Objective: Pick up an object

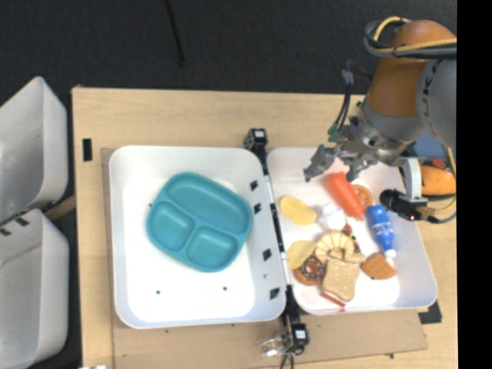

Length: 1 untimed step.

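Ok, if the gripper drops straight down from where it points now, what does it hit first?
Most likely the orange bottle in the right bin: the gripper, fingers spread, sits just above its top end. Depth is hard to judge from this slanted view.

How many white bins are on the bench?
2. The left bin holds a blue divided plate. The right bin, touching it side by side, holds a pile of toy food, with the pincer above its far end.
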Available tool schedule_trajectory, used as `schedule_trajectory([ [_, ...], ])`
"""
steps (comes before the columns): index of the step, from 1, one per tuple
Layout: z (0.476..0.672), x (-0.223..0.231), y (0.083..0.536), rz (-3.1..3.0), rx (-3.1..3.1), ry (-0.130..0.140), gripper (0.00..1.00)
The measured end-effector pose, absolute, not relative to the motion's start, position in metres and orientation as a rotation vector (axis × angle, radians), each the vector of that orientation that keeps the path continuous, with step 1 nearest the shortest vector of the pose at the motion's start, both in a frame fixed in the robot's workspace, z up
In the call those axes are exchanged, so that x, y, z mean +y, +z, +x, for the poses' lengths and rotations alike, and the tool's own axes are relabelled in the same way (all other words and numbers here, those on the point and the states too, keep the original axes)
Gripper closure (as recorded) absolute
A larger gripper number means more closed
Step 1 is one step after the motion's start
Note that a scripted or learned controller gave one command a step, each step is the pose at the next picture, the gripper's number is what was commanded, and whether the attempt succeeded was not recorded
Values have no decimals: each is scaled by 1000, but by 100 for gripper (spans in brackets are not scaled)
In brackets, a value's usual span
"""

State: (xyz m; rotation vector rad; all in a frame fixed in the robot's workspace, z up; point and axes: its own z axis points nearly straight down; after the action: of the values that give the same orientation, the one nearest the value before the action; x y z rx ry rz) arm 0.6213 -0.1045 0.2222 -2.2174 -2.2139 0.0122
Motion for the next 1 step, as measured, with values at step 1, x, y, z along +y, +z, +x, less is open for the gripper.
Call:
schedule_trajectory([
  [1,623,-104,229,-2222,-2222,1,0],
])
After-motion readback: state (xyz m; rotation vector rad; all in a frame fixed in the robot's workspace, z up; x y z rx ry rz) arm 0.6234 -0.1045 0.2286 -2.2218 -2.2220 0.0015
